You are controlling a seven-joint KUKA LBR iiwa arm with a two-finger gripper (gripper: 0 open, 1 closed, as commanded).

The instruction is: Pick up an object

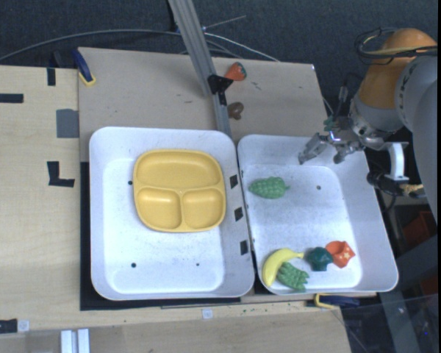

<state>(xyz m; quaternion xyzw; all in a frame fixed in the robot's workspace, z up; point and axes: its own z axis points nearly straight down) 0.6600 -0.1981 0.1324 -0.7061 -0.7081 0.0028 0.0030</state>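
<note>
While gripper (325,149) hangs wide open, holding nothing, over right bin (367,219) back edge, green toy (268,187) lies near, down-left, long side across.

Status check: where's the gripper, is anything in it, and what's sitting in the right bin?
Gripper over right bin's far edge, fingers open, nothing held. Green toy alone mid-bin; banana and other toys clustered at near edge. Path clear.

We are seeing a green leafy toy (268,187) lying alone in the right bin's (367,204) upper part; a yellow banana (276,262), green bumpy piece (293,276), teal piece (318,258) and orange-red piece (340,253) are clustering along its near edge.
</note>
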